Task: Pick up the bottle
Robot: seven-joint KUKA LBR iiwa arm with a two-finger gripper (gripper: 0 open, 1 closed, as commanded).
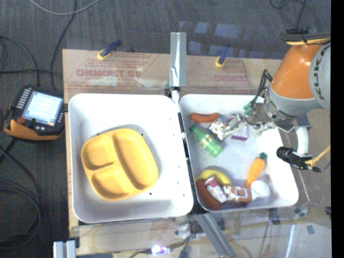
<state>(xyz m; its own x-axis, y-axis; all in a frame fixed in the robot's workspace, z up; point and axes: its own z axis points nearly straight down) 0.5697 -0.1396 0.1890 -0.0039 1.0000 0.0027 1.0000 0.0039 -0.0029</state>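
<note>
The bottle [206, 141] is small and green. It lies on its side in the right bin [279, 165], near that bin's left wall, cap toward the upper left. My gripper [236, 123] reaches in from the right and hovers low over the bin's upper middle, just right of the bottle and above a red-and-white packet [217, 129]. A small gap separates it from the bottle. Nothing shows as held.
An orange sausage [203, 117] lies above the bottle, and a purple item [240, 136] sits below the gripper. A carrot [256, 169], a banana [212, 174], a white ball [259, 188] and packets [226, 192] crowd the bin's front. A yellow divided plate [119, 163] sits in the left bin [80, 117].
</note>
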